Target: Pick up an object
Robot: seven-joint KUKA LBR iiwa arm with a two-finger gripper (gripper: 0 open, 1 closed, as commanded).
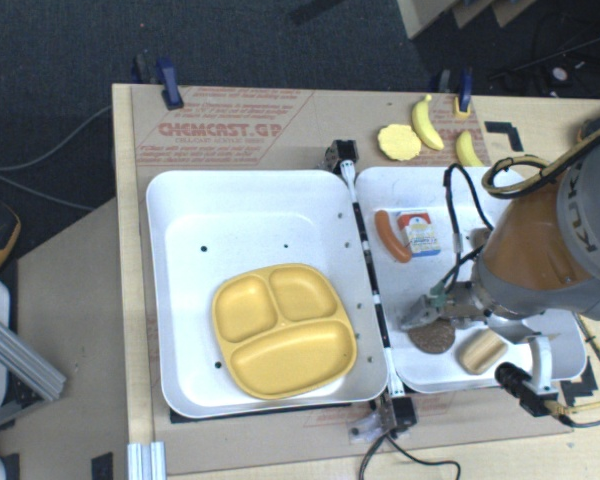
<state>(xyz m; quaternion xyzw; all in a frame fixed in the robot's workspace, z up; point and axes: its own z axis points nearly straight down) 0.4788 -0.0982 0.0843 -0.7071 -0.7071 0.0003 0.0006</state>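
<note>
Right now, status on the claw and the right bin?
Claw low in right bin, over brown disc; grip unconfirmed. Tan block beside it. Hot dog and small carton further back.

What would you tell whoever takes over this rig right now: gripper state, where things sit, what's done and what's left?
Gripper: low in the right bin, over the brown round patty; whether it is open or shut can't be told, and nothing is seen held.
Right bin: hot dog, small carton, patty, tan bread roll.
Left bin: yellow divided tray.
Behind the bins on the bench: two bananas, yellow ruffled piece.
Done: approach only. Left: grasp and lift an object.
</note>
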